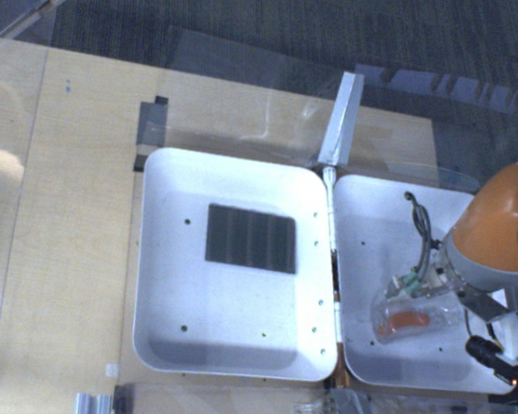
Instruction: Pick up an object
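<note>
Arm (508,220) reaches in from right, orange band over right bin (371,216). Gripper (422,282) low inside that bin, right above clear plastic packet (407,317) with orange-red contents. Packet lies on bin floor, toward near side (crinkled, partly see-through). Whether claw is apart, together or clamped on packet: cannot tell. Left bin (170,237) holds dark ribbed rectangular pad (251,239), lying flat near its middle.

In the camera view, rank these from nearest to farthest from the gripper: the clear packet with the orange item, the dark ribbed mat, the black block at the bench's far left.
Measured from the gripper:
1. Clear packet with the orange item, right bin, right under the gripper.
2. Dark ribbed mat, middle of the left bin.
3. Black block, on the bench beyond the left bin's far-left corner.
</note>
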Robot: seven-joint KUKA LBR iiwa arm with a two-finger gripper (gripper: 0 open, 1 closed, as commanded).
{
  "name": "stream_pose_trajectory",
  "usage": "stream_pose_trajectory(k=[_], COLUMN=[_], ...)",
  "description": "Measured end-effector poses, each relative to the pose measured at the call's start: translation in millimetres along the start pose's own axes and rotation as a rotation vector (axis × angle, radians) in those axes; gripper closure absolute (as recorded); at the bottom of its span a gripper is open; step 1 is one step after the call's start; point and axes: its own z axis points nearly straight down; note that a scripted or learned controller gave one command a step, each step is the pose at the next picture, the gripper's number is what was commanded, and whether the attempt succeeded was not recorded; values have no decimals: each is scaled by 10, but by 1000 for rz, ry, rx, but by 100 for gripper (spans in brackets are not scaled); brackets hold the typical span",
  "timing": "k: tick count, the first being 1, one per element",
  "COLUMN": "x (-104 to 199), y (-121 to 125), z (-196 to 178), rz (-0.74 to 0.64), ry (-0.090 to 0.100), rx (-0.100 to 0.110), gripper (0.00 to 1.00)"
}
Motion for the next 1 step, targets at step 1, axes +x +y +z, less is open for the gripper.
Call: stream_pose_trajectory(k=[1], x=[0], y=[-1], z=[1], rz=[0], ry=[0], rx=[0], gripper=[0])
